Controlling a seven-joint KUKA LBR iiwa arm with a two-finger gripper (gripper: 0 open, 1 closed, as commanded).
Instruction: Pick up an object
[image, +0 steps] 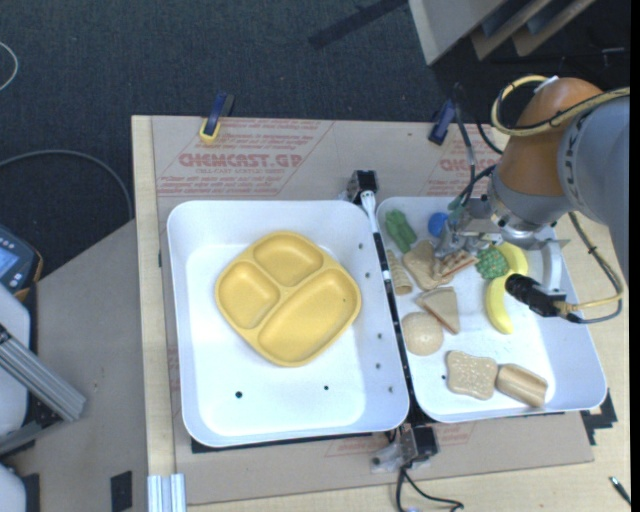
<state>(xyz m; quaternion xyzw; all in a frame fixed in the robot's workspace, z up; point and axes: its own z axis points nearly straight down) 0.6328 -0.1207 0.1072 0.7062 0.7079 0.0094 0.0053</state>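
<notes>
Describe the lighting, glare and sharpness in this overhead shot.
Camera view: even, soft lighting with faint shadows; mild glare on the yellow divided plastic plate and the left white bin's rim; bins are fairly sharp, while the gripper over the food toys looks slightly soft.

Grey arm (600, 160) with an orange band (545, 135), black cables looping beside it.

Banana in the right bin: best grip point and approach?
Grip the banana across its narrow width at mid-length, coming straight down. It lies flat, long axis running away from the camera, with bare bin floor to its right. A black part of the arm crosses near its upper half, so aim slightly lower.
</notes>
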